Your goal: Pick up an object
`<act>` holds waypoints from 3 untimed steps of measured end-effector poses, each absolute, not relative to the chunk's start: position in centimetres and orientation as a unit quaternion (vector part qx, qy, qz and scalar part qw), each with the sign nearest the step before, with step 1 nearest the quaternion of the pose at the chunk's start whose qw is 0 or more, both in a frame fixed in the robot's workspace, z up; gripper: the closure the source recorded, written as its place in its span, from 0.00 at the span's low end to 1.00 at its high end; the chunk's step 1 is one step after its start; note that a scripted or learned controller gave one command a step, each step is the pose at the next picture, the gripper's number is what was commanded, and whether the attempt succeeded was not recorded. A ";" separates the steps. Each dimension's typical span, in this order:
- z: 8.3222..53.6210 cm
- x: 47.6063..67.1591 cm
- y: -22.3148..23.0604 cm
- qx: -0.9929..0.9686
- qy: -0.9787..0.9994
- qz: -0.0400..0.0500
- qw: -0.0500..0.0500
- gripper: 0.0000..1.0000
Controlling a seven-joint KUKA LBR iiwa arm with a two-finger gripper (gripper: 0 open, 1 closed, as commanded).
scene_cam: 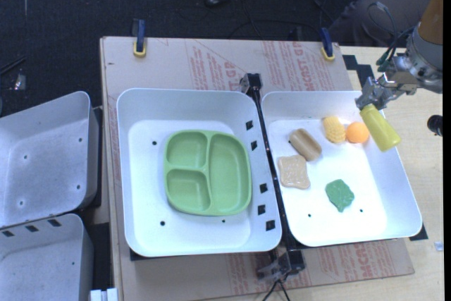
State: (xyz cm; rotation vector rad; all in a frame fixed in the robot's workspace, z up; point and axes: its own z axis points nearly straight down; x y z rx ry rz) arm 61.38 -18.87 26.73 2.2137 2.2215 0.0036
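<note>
Above the right bin [405, 180], the gripper [371, 96] pinches a yellow bottle [380, 127] between its fingers, lifting it off the other toys.

Divided plate [208, 172]: pale green
Bins [141, 116]: white — black dots
Bottle [380, 127]: yellow
Ball [357, 133]: orange
Toast [294, 172]: tan
Leafy piece [340, 194]: green
Tabletop [190, 60]: beige — red print

Even overhead light is brightening the two shallow white plastic bins [134, 151], casting soft shadows, while the dark floor is looking grainy.
</note>
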 end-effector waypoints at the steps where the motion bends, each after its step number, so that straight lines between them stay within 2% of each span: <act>1: 25.6 60.6 -12.9 0.705 0.709 0.000 -0.001 1.00; 3: 25.4 58.9 -3.4 0.705 0.709 0.000 -0.001 1.00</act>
